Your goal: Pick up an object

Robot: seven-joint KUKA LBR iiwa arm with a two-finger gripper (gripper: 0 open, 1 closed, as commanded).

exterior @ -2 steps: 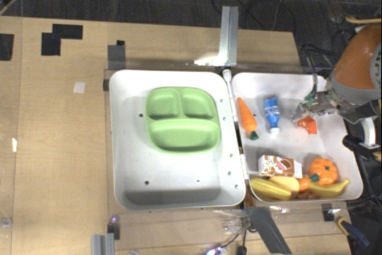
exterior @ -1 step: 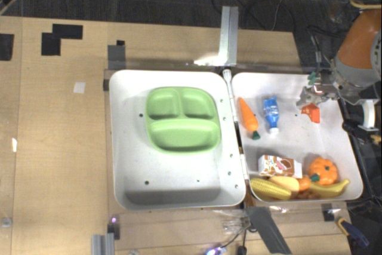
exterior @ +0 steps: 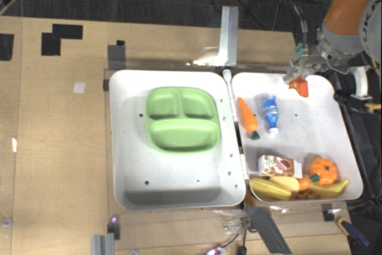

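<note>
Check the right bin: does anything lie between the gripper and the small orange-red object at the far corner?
Nothing visible does. The gripper hangs at the right bin's far edge, directly above the small orange-red object. The blue tube and carrot lie apart, toward the middle.

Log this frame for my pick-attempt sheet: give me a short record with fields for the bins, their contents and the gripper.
left bin: green divided plate, lying flat
right bin: toy carrot and blue tube side by side in the middle; small printed carton, corn cob, banana and small pumpkin bunched along the near wall
gripper: over the right bin's far right corner, a small orange-red object just below its tip; hold not confirmed
</note>
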